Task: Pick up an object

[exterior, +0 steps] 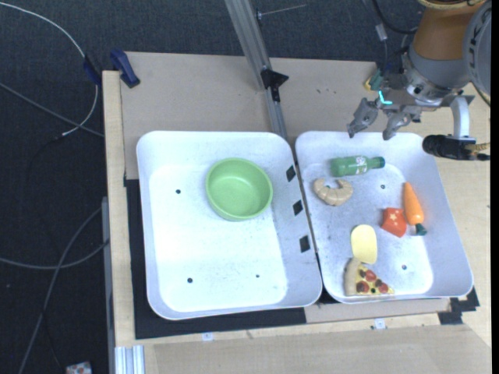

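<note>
**A:** Bottle first, if you want my guess at the target: the green bottle point(356, 164) lies on its side near the far rim of the right bin point(448, 265), and the gripper point(377, 130) hangs just beyond that rim, above and slightly right of it. Your task names no particular object, so treat that as a judgement only.

**B:** So has anything been picked yet?

**A:** No. You can see the two fingers spread apart with nothing between them. Every item rests on a bin floor: the croissant point(333, 191) just beside the bottle, the carrot point(412, 202) and the red pepper point(394, 222) towards the right side, the yellow piece point(364, 243) and the pizza slice point(364, 277) near the front rim. The green bowl point(239, 188) sits alone in the left bin point(168, 287).

**B:** What is left for me to watch?

**A:** Nearly all of it. By my reading you are at the approach stage: the arm must come in over the chosen item, descend, close on it and lift it free of the bin floor. If the bottle is the pick, watch that the fingers straddle its narrow body; being round and lying flat, it may roll away from a poorly centred close.
</note>
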Motion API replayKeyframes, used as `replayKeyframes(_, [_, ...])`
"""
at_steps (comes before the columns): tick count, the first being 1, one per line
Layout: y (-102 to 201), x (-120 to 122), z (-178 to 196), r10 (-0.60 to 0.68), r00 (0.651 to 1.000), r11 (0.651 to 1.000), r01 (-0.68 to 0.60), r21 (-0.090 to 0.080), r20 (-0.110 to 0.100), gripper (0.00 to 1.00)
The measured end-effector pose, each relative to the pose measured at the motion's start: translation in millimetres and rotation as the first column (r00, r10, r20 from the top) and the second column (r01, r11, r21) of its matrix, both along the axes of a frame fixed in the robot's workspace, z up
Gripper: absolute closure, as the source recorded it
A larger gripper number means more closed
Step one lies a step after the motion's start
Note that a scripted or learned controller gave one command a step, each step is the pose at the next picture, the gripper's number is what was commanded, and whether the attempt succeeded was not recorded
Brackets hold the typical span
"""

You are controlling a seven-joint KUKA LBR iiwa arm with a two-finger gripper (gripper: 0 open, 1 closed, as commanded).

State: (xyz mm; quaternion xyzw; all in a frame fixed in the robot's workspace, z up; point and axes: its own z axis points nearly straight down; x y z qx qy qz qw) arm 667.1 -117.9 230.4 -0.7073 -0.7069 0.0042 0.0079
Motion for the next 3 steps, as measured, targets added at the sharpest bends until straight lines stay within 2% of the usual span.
replayKeyframes(1, [0.0, 1.8, 5.6, 0.001, 1.000, 1.000, -0.001, -0.001, 0.010, 0.00])
replayKeyframes(2, [-3.3, 8.1, -39.3, 0.001, 1.000, 1.000, -0.001, -0.002, 0.005, 0.00])
replayKeyframes(3, [-4.8, 3.2, -101.1, -0.001, 1.000, 1.000, 0.001, -0.002, 0.004, 0.00])
